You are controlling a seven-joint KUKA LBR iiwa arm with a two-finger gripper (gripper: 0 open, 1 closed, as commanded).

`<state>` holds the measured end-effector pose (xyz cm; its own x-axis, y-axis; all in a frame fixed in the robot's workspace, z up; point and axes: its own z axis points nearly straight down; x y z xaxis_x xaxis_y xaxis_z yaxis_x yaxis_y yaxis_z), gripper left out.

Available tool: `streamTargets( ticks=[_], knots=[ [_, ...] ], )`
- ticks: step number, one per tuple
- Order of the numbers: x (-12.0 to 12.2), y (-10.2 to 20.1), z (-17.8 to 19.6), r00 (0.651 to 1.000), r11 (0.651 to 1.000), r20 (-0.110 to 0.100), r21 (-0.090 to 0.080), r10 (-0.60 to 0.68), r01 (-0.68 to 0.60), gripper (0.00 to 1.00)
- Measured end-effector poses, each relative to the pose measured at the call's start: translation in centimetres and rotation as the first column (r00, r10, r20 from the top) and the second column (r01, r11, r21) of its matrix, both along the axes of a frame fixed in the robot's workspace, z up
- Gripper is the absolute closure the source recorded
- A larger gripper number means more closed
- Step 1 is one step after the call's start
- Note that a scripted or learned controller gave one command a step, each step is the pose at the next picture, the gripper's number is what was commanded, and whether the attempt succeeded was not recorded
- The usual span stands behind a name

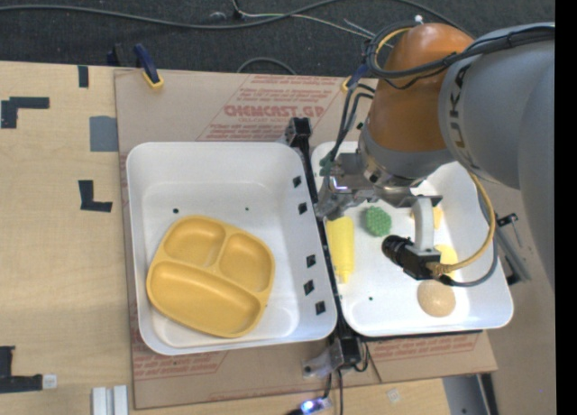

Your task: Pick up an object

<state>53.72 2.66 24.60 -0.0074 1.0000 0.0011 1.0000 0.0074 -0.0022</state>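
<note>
The arm leans in from three o'clock and hangs over the right bin [487, 309]. Its jaws [361, 195] sit low above the bin's upper left part, but the wrist hides them and I cannot tell their state. Nothing shows between them. The nearest pick looks to be the yellow corn [341, 246], lying just below the jaws toward six o'clock, its long axis running twelve to six along the bin's left wall. A small green piece [377, 220] rests just beside it at three o'clock. A tan ball [437, 299] lies further off toward five o'clock. The left bin [180, 165] holds a yellow tray [210, 274].
</note>
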Motion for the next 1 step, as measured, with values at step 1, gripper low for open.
streamTargets(
  ticks=[1],
  knots=[
    [-0.54, 5.11, 0.14, 1.000, 1.000, 0.001, -0.001, -0.003, 0.003, 1.00]
  ],
)
